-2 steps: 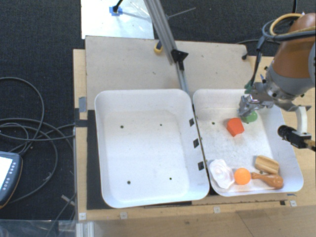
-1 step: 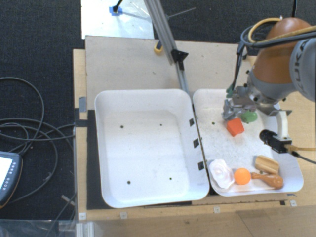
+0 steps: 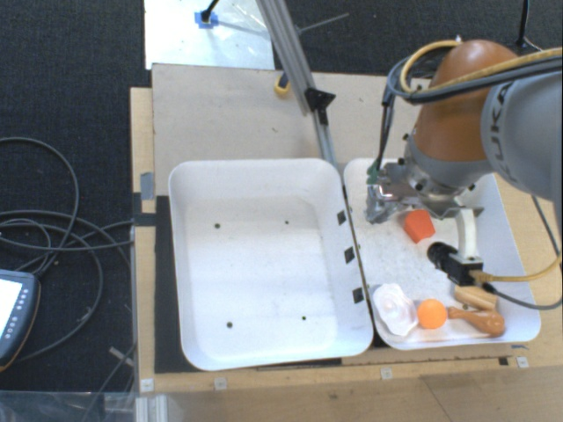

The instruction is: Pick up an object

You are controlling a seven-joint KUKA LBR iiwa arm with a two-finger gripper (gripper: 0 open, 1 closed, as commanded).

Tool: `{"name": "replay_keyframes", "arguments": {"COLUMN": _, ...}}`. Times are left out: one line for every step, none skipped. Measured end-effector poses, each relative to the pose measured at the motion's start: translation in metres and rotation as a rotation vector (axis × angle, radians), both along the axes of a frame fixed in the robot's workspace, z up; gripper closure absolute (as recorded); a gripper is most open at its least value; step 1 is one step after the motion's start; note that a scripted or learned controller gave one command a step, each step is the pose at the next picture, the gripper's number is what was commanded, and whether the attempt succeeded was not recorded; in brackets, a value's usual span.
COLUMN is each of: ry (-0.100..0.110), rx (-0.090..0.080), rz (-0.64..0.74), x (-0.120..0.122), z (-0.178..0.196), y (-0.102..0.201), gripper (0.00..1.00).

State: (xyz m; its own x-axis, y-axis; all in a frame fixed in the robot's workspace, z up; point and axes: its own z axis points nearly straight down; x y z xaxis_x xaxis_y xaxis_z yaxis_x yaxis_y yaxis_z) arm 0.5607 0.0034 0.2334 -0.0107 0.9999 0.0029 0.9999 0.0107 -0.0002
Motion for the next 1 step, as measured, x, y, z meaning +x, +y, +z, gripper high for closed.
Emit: {"name": "replay_keyframes", "arguments": {"ry": -0.002, "rx": 0.0, "rz": 0.001, "x": -0.0073, "z": 0.0077, "y": 0.0512, "gripper": 1.0}}
